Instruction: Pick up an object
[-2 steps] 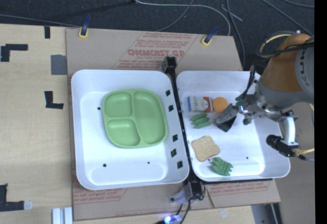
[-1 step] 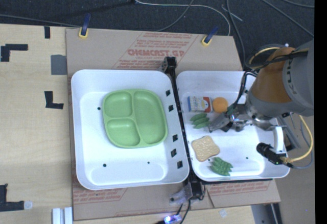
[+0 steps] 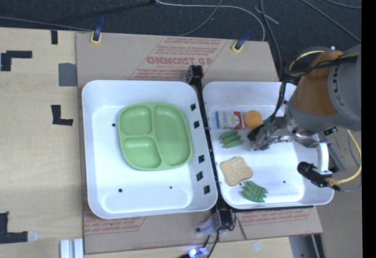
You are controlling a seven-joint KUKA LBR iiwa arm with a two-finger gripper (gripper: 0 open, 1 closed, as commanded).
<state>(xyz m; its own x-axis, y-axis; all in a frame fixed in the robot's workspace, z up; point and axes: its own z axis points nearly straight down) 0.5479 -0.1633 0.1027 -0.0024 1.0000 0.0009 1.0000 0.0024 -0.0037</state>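
The counter (image 3: 35,151) carries a sheet of cardboard (image 3: 176,57) with two shallow white bins on it, side by side. The left bin (image 3: 94,104) holds a green divided plate (image 3: 155,136), lying flat near its middle; it looks like a place to put things rather than a thing to lift. The right bin (image 3: 294,192) holds the small items the task could take: a small carton (image 3: 228,119) near the bin's far left, an orange ball (image 3: 253,119) just beside it, a green pod (image 3: 231,139) in front of them, a slice of toy toast (image 3: 236,170) nearer the camera, and a second green pod (image 3: 254,192) beside the toast. They lie loose and mostly apart from one another, which leaves room to close on one alone.

The arm reaches in from the right and its claw (image 3: 265,135) sits low in the right bin, just below the orange ball and to the right of the upper green pod. Whether the claw is spread or closed cannot be told; it appears as a dark, blurred shape. Nothing can be seen held in it, so the pick seems not yet made, with the ball and pod the nearest candidates.
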